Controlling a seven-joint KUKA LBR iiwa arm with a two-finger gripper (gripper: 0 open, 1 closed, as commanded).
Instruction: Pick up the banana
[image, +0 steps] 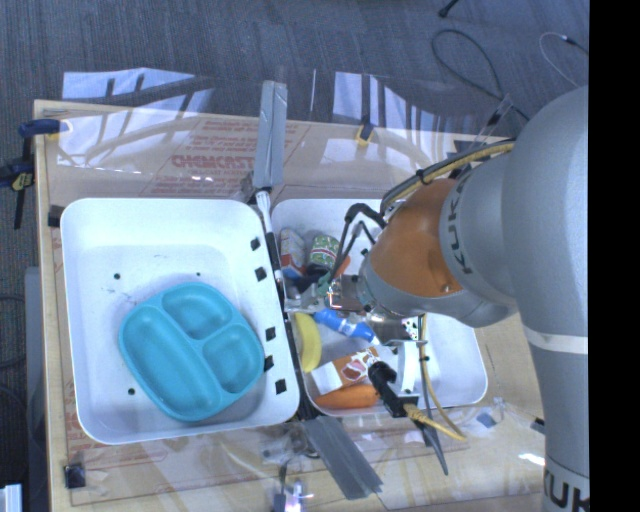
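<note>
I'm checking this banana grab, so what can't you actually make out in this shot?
- Claw: in the camera view the arm covers it, so open or shut is unclear.
- Banana: just a yellow sliver shows; clutter overlaps the rest.
- Right bin: the arm hides much of its floor.

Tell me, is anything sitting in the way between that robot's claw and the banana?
Partly. The banana lies at the left edge of the right bin, hard against the wall. A blue marker crosses right beside it, and a white packet lies at its lower end. The arm's wrist hangs over the clutter.
</note>
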